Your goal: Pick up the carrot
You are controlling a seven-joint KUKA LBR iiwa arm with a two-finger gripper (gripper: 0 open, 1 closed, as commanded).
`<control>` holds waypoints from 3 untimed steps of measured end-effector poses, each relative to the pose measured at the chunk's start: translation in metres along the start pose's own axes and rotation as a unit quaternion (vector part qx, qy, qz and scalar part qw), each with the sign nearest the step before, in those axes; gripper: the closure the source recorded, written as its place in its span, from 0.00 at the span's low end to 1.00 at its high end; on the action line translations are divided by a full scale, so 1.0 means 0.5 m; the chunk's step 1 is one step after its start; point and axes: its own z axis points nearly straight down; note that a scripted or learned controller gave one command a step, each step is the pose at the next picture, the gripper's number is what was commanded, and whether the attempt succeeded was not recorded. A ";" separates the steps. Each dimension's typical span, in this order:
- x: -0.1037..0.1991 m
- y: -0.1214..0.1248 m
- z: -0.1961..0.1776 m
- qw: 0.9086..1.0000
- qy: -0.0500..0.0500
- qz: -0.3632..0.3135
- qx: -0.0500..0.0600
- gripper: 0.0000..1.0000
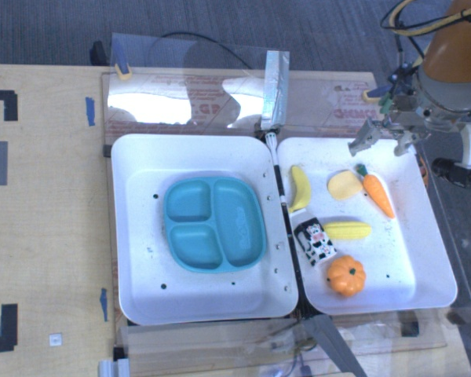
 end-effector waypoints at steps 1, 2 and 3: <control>-0.079 0.031 0.287 0.996 -0.001 0.092 -0.004 0.00; -0.078 0.032 0.267 0.996 -0.002 0.091 -0.004 1.00; 0.035 0.015 0.046 1.000 -0.002 -0.011 -0.007 1.00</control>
